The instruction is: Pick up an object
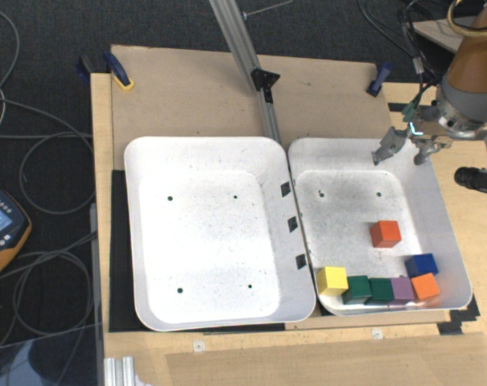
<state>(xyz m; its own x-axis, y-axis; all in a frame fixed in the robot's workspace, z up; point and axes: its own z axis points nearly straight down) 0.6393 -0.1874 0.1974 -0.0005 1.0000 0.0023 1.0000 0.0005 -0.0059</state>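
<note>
Two grey fingers (385, 149) of the gripper (404, 151) are spread wide apart, with nothing between them. It hangs over the far right corner of the right bin (307, 215), and the grey arm (468, 95) with its orange band reaches in from the right. All the blocks sit in the right bin, well apart from the gripper. A red block (385, 233) sits alone near the middle of that bin. Along the near wall is a row of blocks touching each other: a yellow block (333, 279) at the left end, then a dark green block (357, 288), a green block (381, 289), a purple block (402, 289) and an orange block (425, 285) at the right end. A blue block (421, 264) sits just behind the orange one. The left bin (203, 232) lies right beside the right bin.
</note>
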